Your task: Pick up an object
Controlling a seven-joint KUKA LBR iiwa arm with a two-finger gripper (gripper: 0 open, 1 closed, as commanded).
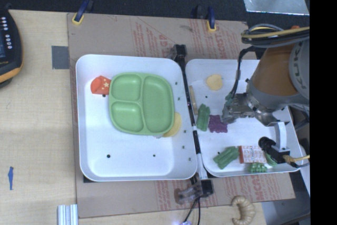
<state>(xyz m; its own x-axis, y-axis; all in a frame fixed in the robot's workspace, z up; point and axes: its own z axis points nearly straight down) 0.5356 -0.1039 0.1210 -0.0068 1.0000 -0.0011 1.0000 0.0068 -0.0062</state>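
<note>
My gripper (229,111) is down in the right bin (237,68), coming in from the right under the grey and orange arm (276,79). It hangs just right of and above a purple piece (216,124); I cannot see whether they touch. A green pickle-like piece (202,116) lies left of the purple one. Near the far wall sits a flat yellow disc (214,81). Along the bin's front lie a green bumpy piece (226,157), a red and white packet (251,154) and a small green piece (257,168).
The left bin (95,160) holds a green divided plate (142,103), a red piece with a star (100,85) at its left, and a yellow piece (175,125) half under its right rim. A tan curled thing (243,209) lies on the bench in front of the right bin.
</note>
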